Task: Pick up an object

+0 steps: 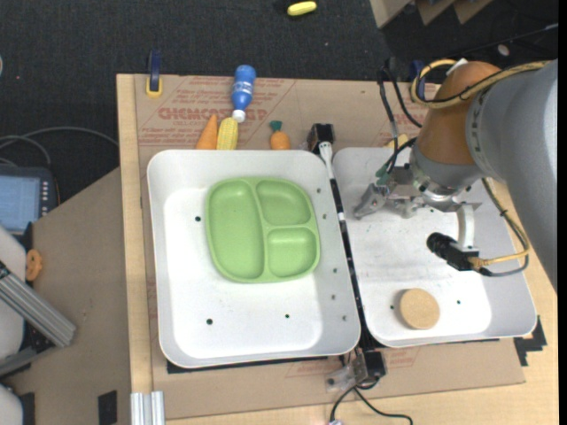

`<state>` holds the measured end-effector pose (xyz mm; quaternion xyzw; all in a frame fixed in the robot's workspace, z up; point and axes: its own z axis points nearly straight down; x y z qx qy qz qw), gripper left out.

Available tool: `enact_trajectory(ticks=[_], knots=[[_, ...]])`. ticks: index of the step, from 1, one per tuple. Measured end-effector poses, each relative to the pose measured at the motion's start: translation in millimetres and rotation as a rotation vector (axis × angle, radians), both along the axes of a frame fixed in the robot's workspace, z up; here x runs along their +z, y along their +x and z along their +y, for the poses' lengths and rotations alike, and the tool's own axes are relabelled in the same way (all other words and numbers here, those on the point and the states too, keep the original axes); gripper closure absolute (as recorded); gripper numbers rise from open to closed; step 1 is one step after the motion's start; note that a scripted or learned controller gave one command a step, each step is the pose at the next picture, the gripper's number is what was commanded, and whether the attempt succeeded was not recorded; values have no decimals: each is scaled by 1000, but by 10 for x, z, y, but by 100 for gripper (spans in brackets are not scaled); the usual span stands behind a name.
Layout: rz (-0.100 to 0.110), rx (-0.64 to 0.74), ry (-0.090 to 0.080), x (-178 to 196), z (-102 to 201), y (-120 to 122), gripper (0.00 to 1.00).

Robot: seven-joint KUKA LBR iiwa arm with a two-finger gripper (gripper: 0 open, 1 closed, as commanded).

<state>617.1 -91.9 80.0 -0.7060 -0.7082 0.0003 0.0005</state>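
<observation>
Nearest the camera we saw a round tan disc, perhaps cork or wood, lying flat near the front edge of the right bin. The end effector hung over the back half of that same bin, well apart from the disc, and we could not tell its state. The orange band sat just above it on the grey arm. In the left bin a green divided plate lay flat. Behind the bins, on the surface, we noted a toy corn cob, a small carrot and a blue-capped bottle.
</observation>
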Motion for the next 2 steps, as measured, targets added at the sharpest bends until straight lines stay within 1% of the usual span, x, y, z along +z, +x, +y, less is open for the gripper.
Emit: enact_trajectory(ticks=[2], knots=[[-2, -2, -1, 47, -15, -3, 0]])
